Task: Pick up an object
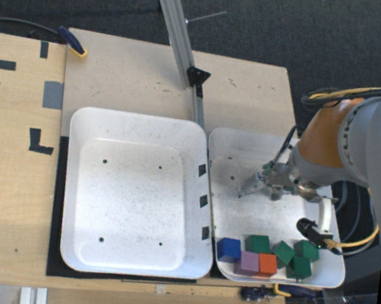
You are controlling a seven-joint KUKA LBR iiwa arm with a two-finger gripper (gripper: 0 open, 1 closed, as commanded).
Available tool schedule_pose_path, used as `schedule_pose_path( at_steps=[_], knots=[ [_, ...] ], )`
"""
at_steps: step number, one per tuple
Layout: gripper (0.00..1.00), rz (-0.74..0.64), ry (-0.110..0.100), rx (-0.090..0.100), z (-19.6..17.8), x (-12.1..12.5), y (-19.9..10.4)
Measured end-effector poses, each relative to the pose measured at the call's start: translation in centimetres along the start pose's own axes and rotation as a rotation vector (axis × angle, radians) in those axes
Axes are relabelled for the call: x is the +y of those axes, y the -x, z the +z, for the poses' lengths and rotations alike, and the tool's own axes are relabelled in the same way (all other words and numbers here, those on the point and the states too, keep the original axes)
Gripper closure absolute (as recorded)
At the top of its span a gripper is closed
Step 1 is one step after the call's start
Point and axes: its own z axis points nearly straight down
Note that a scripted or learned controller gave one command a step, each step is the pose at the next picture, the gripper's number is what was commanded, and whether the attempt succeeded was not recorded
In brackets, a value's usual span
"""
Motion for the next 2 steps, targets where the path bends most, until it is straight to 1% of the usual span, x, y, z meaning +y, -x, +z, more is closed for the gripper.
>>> schedule_pose_path(
  at_steps=[1, 2],
  knots=[
    [1.00, -0.001, 0.005, 0.001, -1.3, 0.2, -0.1],
    [1.00, -0.001, 0.013, -0.001, -7.4, 0.5, -0.7]
  ],
)
